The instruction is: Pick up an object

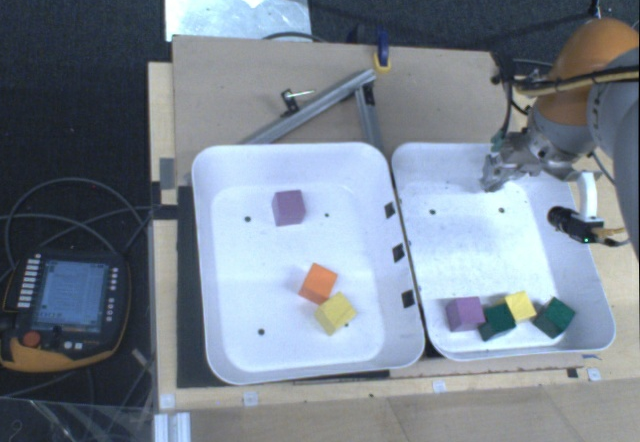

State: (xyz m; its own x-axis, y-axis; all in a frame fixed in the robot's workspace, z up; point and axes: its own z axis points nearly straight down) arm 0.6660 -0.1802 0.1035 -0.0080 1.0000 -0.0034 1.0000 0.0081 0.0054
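While the grey arm (600,120) reaches in from the right edge of the frame, its hand (497,173) sits low over the upper left corner of the right bin (500,230), and whether it is clenched or released cannot be told from up here. Nothing shows between its tips. The cubes are all well apart from it: in the right bin, a purple cube (464,312), a dark green cube (496,321), a yellow cube (520,306) and another green cube (554,316) crowd the lower edge, packed close in a row. Over in the left bin (230,230), a purple block (288,207) lies toward the upper middle, with an orange block (318,282) just beside a yellow block (335,312) lower down. The arm bends down from its orange band (597,55) at upper right, wrist angled left toward the bin corner. Both bins are shallow, smooth white with rounded corners, on a brown tabletop (440,90); the cubes look matte, blocky.
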